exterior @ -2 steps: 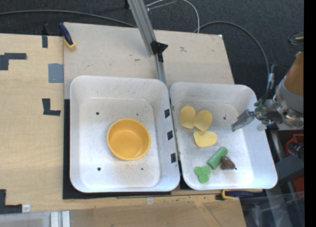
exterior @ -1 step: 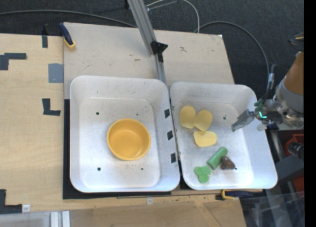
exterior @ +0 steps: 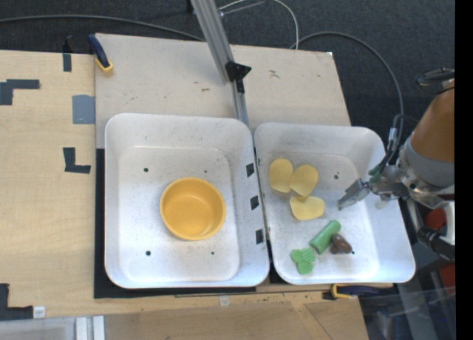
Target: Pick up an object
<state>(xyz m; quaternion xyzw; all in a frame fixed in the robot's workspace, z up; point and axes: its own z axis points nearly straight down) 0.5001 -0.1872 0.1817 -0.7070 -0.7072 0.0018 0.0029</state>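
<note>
**Arm poised over the right bin, nothing between the jaws**

The arm reaches in from the right, and its gripper sits over the right-hand part of the right bin. One grey finger points left and slightly down toward the bin's middle. Whether the jaws are spread or pressed together cannot be told from this angle, and no object shows between them.

The nearest things to the jaws are three pale yellow pieces clustered in the middle of the right bin, touching or overlapping one another; the lowest of them lies just left of and below the finger's tip. Toward the bin's front edge lie a green cylinder, tilted, a small brown object touching its right side, and a green piece just beside its lower left end. All are below the jaws and apart from them.

In the left bin a yellow bowl stands upright near the middle. Both bins rest side by side on the worktop.
</note>
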